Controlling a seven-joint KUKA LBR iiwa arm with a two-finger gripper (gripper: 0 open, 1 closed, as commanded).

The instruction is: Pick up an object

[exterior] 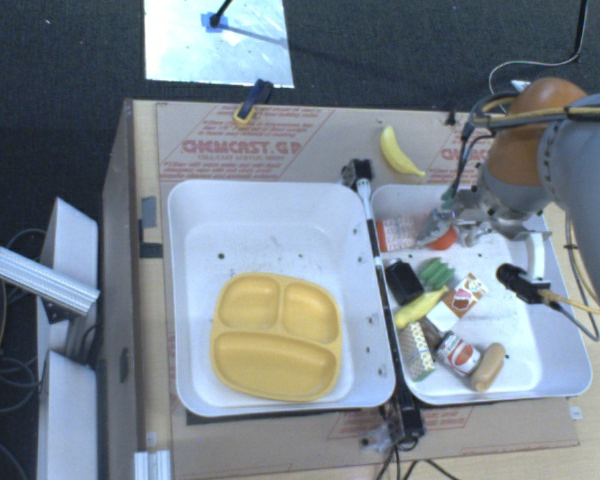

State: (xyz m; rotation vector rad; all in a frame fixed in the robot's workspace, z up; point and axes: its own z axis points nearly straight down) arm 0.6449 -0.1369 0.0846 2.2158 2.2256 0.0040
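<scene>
Orange and small, the piece (pixel 440 238) that the task concerns lies in the right bin (pixel 572 373), just left of the gripper (pixel 462 223) and touching it or very nearly so. Whether the gripper is clamped on the piece or free of it I cannot tell; the wrist hides that spot.

Left of the gripper, past the orange piece, a red-and-white box (pixel 395 235) lies against the bin's left wall. Below and left of the gripper are a black block (pixel 402 279) and a green item (pixel 439 271), with a yellow banana (pixel 420 308) just beneath them. Straight below the gripper lies a small red-and-white carton (pixel 466 295). Further below it, near the front wall, are a patterned packet (pixel 416 350), a can (pixel 458 353) and a tan roll (pixel 487 365), all close together.

Well left of the gripper, the left bin (pixel 230 218) holds a yellow divided tray (pixel 276 336). Above and left of the gripper, outside both bins, a second banana (pixel 401 154) lies on the printed board (pixel 280 143).

The orange piece appears to have its long axis slanting, lower at the left and rising towards the gripper, which covers its right end.
</scene>
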